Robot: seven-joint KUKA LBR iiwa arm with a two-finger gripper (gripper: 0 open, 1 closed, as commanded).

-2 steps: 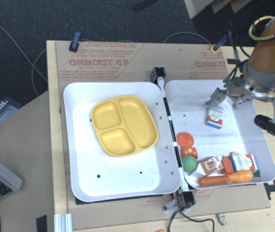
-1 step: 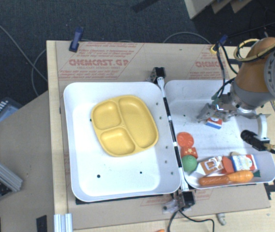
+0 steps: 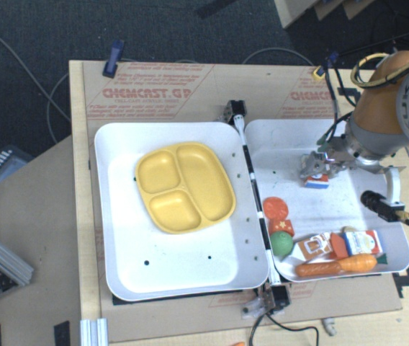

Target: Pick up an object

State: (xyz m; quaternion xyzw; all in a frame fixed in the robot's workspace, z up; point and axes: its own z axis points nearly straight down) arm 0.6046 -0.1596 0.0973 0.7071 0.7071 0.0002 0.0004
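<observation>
My gripper [image 3: 315, 169] hangs low in the upper middle of the right bin [image 3: 291, 139], with the grey and orange arm [image 3: 381, 114] reaching in from the right. Directly at its tip lies a small red, white and blue item [image 3: 317, 182]; whether the two touch is unclear. Along the bin's near edge lie a red tomato slice [image 3: 276, 208], a green and red fruit [image 3: 282, 242], an orange carrot [image 3: 338, 267] and small orange and white cartons [image 3: 341, 244].
The left bin [image 3: 118, 193] holds a yellow three-part plate [image 3: 183, 187]. A black divider rail [image 3: 251, 186] runs between the bins. A black part of the arm [image 3: 381, 206] juts over the right bin's right side. Cables run behind the arm.
</observation>
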